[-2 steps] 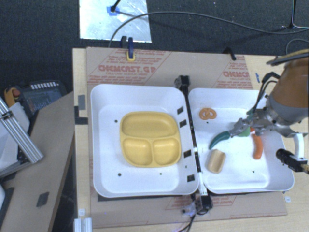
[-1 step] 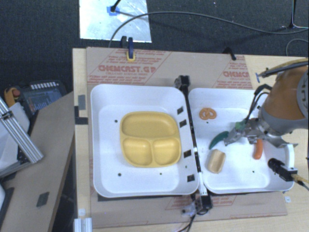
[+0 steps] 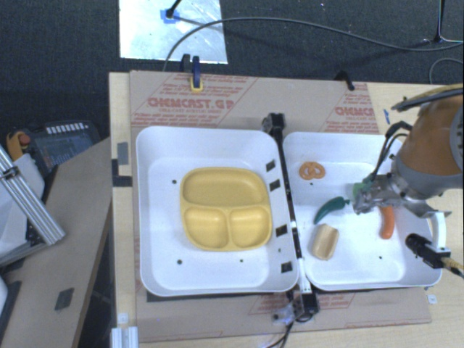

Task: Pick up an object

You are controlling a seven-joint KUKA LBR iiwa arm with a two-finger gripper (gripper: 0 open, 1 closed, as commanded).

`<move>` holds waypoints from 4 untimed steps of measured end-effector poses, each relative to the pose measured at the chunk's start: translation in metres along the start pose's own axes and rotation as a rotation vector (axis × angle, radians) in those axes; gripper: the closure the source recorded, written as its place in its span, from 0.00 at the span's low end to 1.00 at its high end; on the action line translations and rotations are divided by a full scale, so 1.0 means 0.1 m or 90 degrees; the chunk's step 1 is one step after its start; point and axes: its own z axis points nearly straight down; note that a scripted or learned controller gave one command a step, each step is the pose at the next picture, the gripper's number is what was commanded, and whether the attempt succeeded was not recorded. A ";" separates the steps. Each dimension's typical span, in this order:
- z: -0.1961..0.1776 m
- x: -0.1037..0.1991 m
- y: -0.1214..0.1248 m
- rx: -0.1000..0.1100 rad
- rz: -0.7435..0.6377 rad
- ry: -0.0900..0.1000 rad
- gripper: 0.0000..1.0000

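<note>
The arm [image 3: 432, 151] is bulky and rounded, orange above a grey wrist, with thin cables [image 3: 406, 104] along it.

Smooth, glossy white plastic bins [image 3: 152, 165]; matt yellow plastic divided tray [image 3: 223, 209]; printed brown cardboard sheet [image 3: 239, 96]; shiny foil sheet [image 3: 170, 20].

Bright, even overhead light — glare on the foil sheet [image 3: 172, 19], slightly soft focus.
</note>
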 end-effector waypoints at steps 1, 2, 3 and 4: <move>-0.43 -0.01 0.03 -0.002 -0.001 -0.001 1.00; -0.97 0.01 -0.05 -0.003 -0.001 -0.001 1.00; -1.39 0.00 -0.03 -0.003 -0.002 -0.001 1.00; -1.24 0.53 0.16 0.000 -0.005 0.001 1.00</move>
